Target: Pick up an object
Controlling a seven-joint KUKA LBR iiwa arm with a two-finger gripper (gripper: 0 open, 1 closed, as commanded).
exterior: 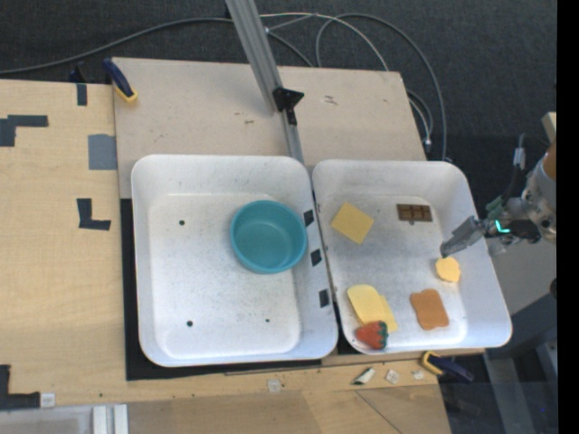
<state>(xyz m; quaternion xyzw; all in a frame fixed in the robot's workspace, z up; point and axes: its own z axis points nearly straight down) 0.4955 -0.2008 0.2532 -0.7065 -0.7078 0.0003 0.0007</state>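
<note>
The right bin (470, 197) holds several small food toys. A yellow square (352, 222) and a brown chocolate piece (415, 212) lie toward the back. A small yellow chunk (448, 270), an orange slab (430, 309), a pale yellow piece (369, 303) and a red strawberry (371, 335) lie toward the front. My gripper (455, 241) reaches in over the bin's right rim, its tip just above and behind the small yellow chunk. I see nothing held in it.
A teal bowl (268, 235) sits in the left bin (154, 269). A grey metal pole (258, 43) slants down to the divide between the bins. Cables loop behind the right bin. A yellow-blue clamp (119, 80) lies at the board's back left corner.
</note>
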